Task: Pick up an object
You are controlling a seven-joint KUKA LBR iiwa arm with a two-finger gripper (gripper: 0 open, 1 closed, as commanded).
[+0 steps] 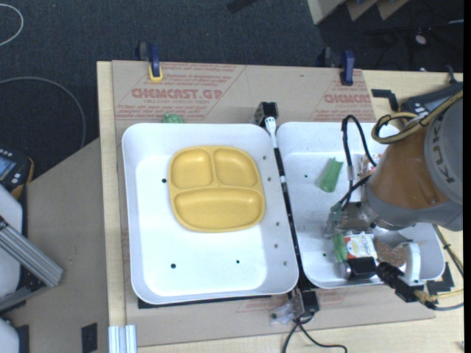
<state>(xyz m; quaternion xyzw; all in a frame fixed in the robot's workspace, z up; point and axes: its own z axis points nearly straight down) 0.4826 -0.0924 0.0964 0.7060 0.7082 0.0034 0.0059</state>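
Lying in the left bin (pixel 151 226): yellow plate (pixel 217 190).

You see a mustard-yellow divided plate (pixel 217 188), its bin (pixel 206 267) plain white like the neighbouring bin (pixel 305 157), a light green block (pixel 331 175), and red lettering (pixel 176 93) on the tan bench board (pixel 118 87).

The arm (pixel 416 210) at 4 o'clock in the view has a rounded grey housing. A wide glossy orange band (pixel 401 169) encircles it. Dark lettering (pixel 441 160), partly cut off, sits at 3 o'clock of the band. A thin black cable (pixel 346 134) loops at 10 o'clock.
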